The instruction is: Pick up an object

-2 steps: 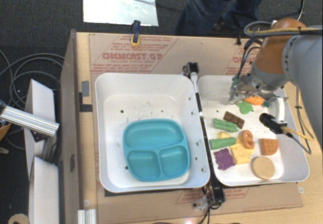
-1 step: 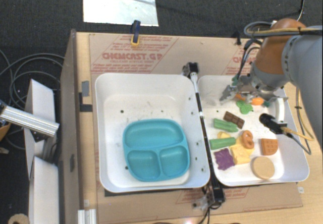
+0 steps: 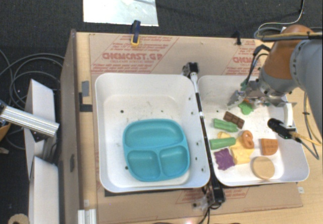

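Below, tan bench (image 3: 151,49), 2 white bins (image 3: 108,117), dark carpet (image 3: 40,11), pincer (image 3: 246,98) grip unclear, beside green piece (image 3: 246,108).

We take the divided tray (image 3: 155,148) as our landmark: it lies in the left bin (image 3: 112,117), toward that bin's near right corner. To its right, across the shared rims, stands the right bin (image 3: 298,165), where the toy foods (image 3: 242,145) cluster level with the tray. Farther right and behind the tray, the gripper (image 3: 246,98) hangs over the right bin's far part, just above a small piece (image 3: 246,108).
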Tool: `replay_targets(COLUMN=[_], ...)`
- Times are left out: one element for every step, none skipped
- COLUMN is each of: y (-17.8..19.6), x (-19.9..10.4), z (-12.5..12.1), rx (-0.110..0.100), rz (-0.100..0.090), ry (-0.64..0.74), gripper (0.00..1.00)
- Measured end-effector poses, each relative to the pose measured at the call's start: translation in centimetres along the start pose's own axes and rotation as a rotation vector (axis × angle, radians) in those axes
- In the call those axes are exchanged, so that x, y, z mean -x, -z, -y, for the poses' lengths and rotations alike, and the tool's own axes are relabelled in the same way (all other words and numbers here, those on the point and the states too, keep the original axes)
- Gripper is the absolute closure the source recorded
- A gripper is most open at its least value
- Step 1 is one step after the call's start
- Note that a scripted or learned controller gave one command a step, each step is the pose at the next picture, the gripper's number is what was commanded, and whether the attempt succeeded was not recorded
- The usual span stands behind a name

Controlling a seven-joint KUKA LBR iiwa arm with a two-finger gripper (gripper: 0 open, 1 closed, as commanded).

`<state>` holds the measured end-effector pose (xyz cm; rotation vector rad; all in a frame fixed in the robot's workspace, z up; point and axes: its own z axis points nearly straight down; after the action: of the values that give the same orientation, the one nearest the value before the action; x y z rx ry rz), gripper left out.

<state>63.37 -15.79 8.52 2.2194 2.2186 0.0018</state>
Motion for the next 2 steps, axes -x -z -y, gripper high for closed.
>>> replay_targets(y=[1.33,1.26], x=[-0.08,-0.09], z=[-0.27,-0.24], rx=[0.008,0.007], rz=[0.002,0.002], ry=[0.003,0.003], gripper=[1.0,0.0])
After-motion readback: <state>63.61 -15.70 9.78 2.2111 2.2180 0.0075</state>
